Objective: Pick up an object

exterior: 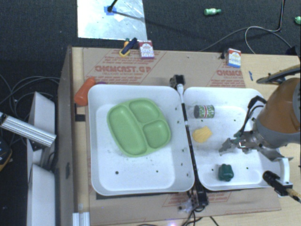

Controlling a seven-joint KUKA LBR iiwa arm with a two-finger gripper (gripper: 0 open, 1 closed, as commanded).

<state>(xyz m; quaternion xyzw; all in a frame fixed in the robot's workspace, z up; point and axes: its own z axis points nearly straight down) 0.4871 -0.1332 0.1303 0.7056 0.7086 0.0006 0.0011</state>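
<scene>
Arm: we see the grey KUKA arm (282, 121) with its orange band reaching in from the right, low over the right bin (244, 98).
Gripper: the gripper (226, 147) points left over the bin floor; we cannot tell how far its fingers are parted, and we see nothing between them.
Yellow object: a small yellow lump (202, 134) lies in the right bin near the divider, to the left of the gripper and slightly further back, apart from it.
Green object: a dark green piece (225, 172) sits just in front of the gripper, near but not touching.
Can: a small green-labelled can (204, 111) lies on its side towards the back of the right bin, well clear of the gripper.
Left bin: we note the left bin (108, 173) holding a pale green divided tray (138, 126) with three compartments.
Bench: two small red-and-white boxes (146, 49) (233, 58) rest on the bench behind the bins, and an orange item (83, 91) lies at the left bin's back corner.
</scene>
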